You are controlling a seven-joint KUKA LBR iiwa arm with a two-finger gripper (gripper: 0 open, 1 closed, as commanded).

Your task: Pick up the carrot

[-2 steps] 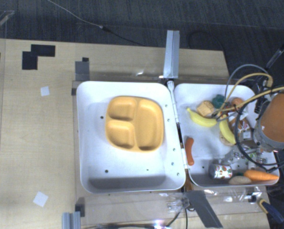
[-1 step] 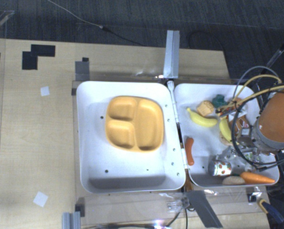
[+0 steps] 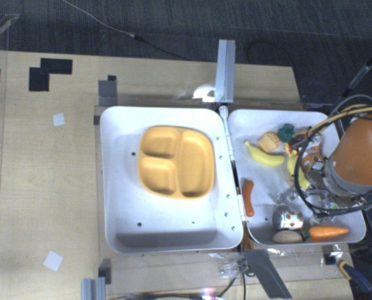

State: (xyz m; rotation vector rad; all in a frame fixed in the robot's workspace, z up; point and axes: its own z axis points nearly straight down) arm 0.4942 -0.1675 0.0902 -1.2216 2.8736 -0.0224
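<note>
- The carrot (image 3: 328, 232) lies flat in the near right corner of the right bin (image 3: 261, 124), lengthwise along the near wall, thick end to the left beside something green, thin end pointing right.
- Just left of it sit a brownish oval piece (image 3: 287, 236) and a small white can-like item (image 3: 290, 219); they look close enough to the carrot's thick end to crowd a grasp there.
- The arm's orange band (image 3: 361, 152) and grey wrist hang over the right side of this bin, above and a little far of the carrot. I cannot tell whether the fingers are parted or closed; the wrist and cables hide them.
- It looks like a toy: probably light, stiff, smooth plastic, so likely slippery and prone to roll or skid against the wall.
- Best hold, I'd judge, is across its middle, where the body is still thick and clear of the neighbours; the bin wall beside it leaves little room for the near finger.
- The left bin (image 3: 120, 167) holds a yellow divided plate (image 3: 176, 161), well apart.
</note>
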